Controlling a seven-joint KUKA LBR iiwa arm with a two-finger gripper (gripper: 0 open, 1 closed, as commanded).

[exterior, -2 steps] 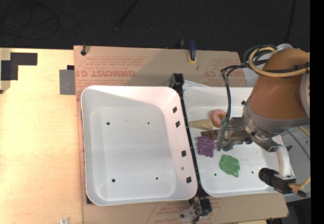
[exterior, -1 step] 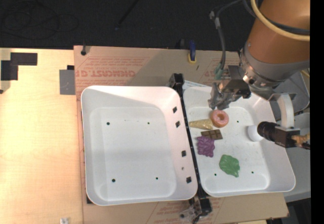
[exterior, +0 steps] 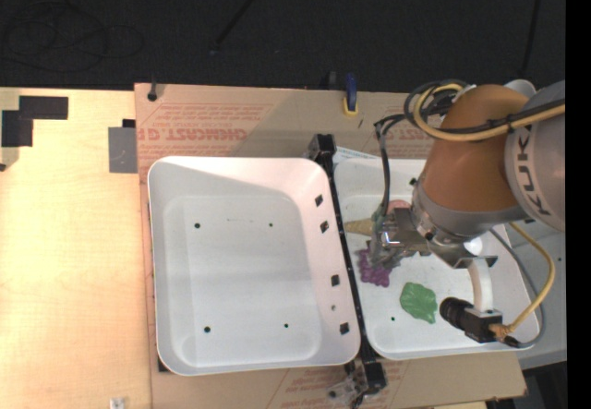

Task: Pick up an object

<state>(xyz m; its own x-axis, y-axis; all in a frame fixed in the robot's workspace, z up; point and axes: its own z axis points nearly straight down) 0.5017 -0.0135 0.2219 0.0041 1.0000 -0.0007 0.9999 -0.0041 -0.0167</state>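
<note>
The arm (exterior: 480, 158) came in from the right and hung low over the right bin (exterior: 517, 342), its orange band bulking over most of that bin's upper half. The gripper (exterior: 392, 239) sat near the bin's left wall, approx. mid-height, w/ metal parts visible below the wrist. Whether its fingers were spread or closed couldn't be told; the wrist hid too much, & nothing could be seen clamped between them.

Objs in the right bin: a purple item (exterior: 374, 269) lay just below-left of the gripper, close to or touching it; contact wasn't clear. A green item (exterior: 418, 301) rested further down, towards the bin's middle, apart from the purple one. A pinkish piece (exterior: 399, 208) peeked out just above the gripper, next to the wrist. A tan, pointed thing (exterior: 355, 227) stuck out left of the gripper, by the divider.

A black cylindrical part (exterior: 464, 318) w/ a yellow cable (exterior: 545, 292) hung at the lower right.

The left bin (exterior: 175, 186) sat alongside, touching the right one at the clips.
</note>
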